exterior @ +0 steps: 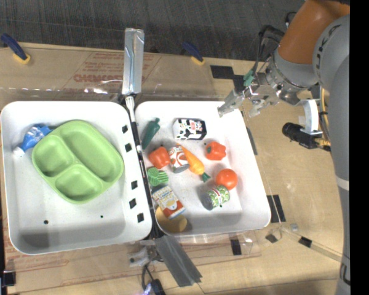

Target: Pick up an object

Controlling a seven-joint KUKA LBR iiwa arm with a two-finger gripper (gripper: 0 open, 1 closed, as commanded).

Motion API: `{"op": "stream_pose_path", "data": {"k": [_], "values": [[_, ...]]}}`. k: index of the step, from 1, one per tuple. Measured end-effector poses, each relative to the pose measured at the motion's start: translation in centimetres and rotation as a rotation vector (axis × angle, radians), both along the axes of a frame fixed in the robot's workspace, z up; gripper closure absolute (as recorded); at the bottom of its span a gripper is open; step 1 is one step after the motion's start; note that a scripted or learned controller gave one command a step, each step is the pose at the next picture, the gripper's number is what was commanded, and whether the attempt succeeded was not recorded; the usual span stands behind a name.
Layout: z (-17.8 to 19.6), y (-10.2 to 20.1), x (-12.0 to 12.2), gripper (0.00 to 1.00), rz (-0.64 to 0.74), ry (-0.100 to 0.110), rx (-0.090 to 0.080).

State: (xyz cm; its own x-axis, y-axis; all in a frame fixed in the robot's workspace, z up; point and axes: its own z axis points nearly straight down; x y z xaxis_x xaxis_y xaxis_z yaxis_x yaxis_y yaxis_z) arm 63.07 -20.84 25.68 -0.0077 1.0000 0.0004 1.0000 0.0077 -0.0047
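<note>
Camera view, step: the arm is reaching in over the counter's right side, and the tool (243, 103) is hanging above the far right corner of the right bin (253, 192), clear of everything in it. This is looking like the approach, with nothing picked yet.
Camera view, tool: metal fingers are pointing toward the bin, but whether they are spread or pressed together cannot be told from here; nothing is sitting between them.
Camera view, task's things: they are all lying in the right bin, with the cow-print carton (189, 128) near its far edge and closest to the tool, the orange pepper (214, 150) just beyond, the tomato (227, 178) and green can (216, 197) toward the near right corner.
Camera view, next move: it is probably calling for a descent and a choice of one isolated piece; the pepper or tomato is standing apart from the crowd.
Camera view, shapes and materials: the toys are looking like smooth, glossy plastic, round or boxy. The carrot (195, 162) is lying slim and slanted.
Camera view, left bin: a green divided plate (80, 161), matte, is resting there.
</note>
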Motion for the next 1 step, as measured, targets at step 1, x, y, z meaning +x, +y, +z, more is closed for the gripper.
{"op": "stream_pose_path", "data": {"k": [1], "values": [[0.01,0.00,0.00,0.00,0.000,0.000,0.000]]}}
